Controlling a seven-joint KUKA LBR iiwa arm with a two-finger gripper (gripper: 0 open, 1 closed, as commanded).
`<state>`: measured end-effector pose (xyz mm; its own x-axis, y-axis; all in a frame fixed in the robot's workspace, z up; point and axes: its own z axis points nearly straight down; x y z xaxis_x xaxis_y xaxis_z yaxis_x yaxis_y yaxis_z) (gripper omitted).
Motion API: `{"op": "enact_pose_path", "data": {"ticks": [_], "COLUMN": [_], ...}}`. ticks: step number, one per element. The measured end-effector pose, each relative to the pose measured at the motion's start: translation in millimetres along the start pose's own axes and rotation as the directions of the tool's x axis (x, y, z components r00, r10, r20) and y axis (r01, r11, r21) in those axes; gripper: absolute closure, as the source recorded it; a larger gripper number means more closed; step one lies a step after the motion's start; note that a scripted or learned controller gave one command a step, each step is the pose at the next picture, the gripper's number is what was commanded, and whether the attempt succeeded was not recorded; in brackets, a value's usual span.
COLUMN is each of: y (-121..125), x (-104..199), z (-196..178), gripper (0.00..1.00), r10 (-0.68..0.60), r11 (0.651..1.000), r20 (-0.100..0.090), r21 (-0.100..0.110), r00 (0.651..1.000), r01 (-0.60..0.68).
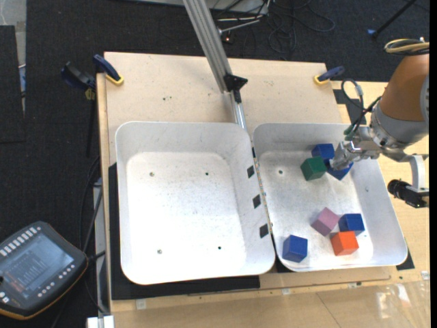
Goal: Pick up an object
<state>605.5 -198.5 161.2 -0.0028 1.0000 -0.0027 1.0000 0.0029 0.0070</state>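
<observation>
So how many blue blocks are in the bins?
4, all in the right bin: one at the front, one beside the orange block, one behind the green block, one under the gripper. The gripper may hide more.

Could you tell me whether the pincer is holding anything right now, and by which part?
It cannot be told. The pincer is down among the blue cubes beside the green cube, hiding whether anything sits between its tips.

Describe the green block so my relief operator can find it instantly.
Look in the right-hand white bin, toward its far end where the arm's pincer hangs. The green block sits there, just left of the pincer and beside blue blocks. It is the one green cube in the bin; the others are blue, pink and orange.
</observation>
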Motion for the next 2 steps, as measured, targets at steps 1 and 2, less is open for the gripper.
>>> {"op": "enact_pose_path", "data": {"ticks": [1,2], "y": [10.3,10.6], "x": [-1.9,-6.1], "z": [-47.5,-91.7], "gripper": [1.00,1.00], "r10": [0.000,0.000], "r11": [1.000,1.000], "r20": [0.000,0.000], "r21": [-0.001,0.000], "r00": [1.000,1.000], "r01": [0.000,0.000]}}
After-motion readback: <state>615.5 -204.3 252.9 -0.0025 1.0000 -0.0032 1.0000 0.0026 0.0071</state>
